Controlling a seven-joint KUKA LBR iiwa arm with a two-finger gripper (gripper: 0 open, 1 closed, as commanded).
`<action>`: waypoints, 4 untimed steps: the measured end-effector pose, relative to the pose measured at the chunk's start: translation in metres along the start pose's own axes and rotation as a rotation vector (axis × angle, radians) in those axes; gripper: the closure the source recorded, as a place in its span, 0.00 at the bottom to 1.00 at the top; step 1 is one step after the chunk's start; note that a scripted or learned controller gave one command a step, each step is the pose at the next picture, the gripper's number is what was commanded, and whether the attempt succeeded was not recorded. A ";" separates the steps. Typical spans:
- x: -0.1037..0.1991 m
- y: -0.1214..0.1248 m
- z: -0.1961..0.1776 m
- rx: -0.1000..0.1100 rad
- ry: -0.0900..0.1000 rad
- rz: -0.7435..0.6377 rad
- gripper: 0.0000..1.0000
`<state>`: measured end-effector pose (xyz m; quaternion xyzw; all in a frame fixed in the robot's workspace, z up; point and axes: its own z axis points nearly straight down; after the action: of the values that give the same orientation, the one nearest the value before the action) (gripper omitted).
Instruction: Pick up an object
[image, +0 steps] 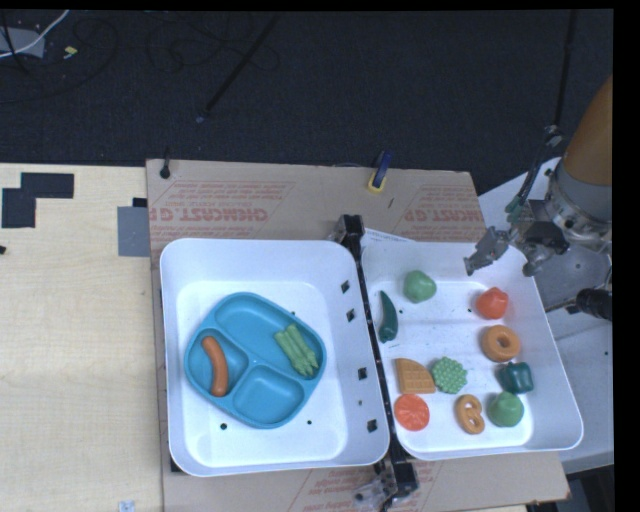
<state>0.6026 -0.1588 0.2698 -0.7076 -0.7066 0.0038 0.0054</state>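
My gripper (510, 257) hangs open over the far right corner of the right bin (560, 400), with nothing between its fingers. Just below it lies a red tomato (491, 303). To the left of that sits a green round fruit (419, 287). Further forward in the same bin are a glazed donut (499, 343), a dark green pepper (516, 377), a green apple (506, 409), a pretzel (468, 413), an orange-red tomato (411, 411), a bumpy green vegetable (449, 375), an orange wedge (413, 375) and a dark cucumber (387, 315).
The left bin (190, 270) holds a blue divided plate (260, 400) with a sausage (215, 364) and green beans (297, 350). A black divider (362, 340) runs between the bins. A blue and yellow clip (379, 172) sits at the cardboard's far edge.
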 end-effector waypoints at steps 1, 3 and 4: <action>0.000 0.002 -0.007 -0.012 -0.002 -0.002 0.00; 0.011 0.004 0.085 -0.007 -0.001 -0.002 0.00; 0.011 0.005 0.149 -0.006 -0.001 -0.002 0.00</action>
<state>0.6058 -0.1474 0.1208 -0.7067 -0.7075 0.0018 0.0030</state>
